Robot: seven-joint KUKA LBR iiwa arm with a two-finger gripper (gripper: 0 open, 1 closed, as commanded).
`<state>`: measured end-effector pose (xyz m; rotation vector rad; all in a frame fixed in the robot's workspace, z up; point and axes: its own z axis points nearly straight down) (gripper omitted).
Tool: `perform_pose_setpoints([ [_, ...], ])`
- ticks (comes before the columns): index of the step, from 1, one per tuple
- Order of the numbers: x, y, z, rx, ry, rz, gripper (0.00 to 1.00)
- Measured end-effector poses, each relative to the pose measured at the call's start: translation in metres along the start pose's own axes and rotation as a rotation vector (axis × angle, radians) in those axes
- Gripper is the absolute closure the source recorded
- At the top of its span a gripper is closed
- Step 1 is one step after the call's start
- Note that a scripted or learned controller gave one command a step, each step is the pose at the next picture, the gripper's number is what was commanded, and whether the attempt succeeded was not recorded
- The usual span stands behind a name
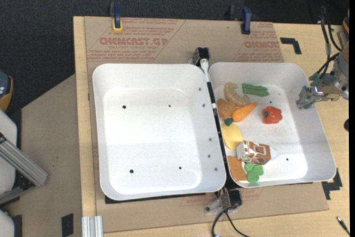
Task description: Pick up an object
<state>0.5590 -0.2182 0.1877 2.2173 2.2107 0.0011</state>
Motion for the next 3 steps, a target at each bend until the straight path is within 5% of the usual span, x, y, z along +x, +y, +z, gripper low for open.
perform_pose_setpoints([
  [2, 0.111, -0.062, 0.105, 0.011, 0.009, -0.005, 1.00],
  [3, 0.187, -0.062, -0.005, -0.003, 0.010, -0.013, 1.00],
])
